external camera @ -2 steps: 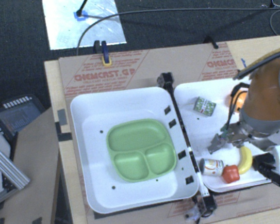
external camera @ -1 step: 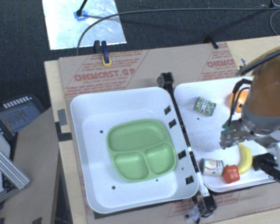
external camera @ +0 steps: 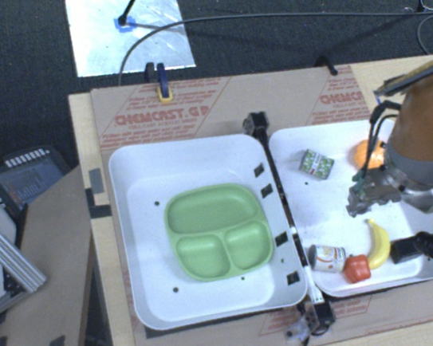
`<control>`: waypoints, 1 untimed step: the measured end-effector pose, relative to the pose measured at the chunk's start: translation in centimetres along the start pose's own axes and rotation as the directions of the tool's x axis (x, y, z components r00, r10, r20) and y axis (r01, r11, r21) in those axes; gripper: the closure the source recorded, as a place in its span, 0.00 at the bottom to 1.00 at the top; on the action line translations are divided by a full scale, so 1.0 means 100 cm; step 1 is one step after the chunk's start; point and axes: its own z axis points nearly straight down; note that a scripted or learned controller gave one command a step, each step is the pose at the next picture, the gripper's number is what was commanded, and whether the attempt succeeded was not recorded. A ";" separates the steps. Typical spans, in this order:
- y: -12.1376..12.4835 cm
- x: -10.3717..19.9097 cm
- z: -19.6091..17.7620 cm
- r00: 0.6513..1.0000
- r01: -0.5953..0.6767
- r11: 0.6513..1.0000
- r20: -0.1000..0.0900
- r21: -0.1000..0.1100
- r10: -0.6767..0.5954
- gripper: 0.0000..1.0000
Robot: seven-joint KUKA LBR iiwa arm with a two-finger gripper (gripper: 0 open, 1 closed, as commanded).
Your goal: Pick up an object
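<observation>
Jaws (external camera: 363, 201), grip state unclear, hover mid right bin (external camera: 327, 200) above the banana (external camera: 380, 243); open floor lies leftward

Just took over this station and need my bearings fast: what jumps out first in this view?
The green divided plate sits alone in the left bin, the brightest thing on the bench. In the right bin, the arm's gripper hangs above a banana. A red item and a small can lie along the near edge, a green packet farther back, and an orange object partly behind the arm.
</observation>
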 end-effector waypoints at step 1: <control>0.003 0.000 -0.054 1.000 0.000 1.000 0.000 -0.001 0.000 1.00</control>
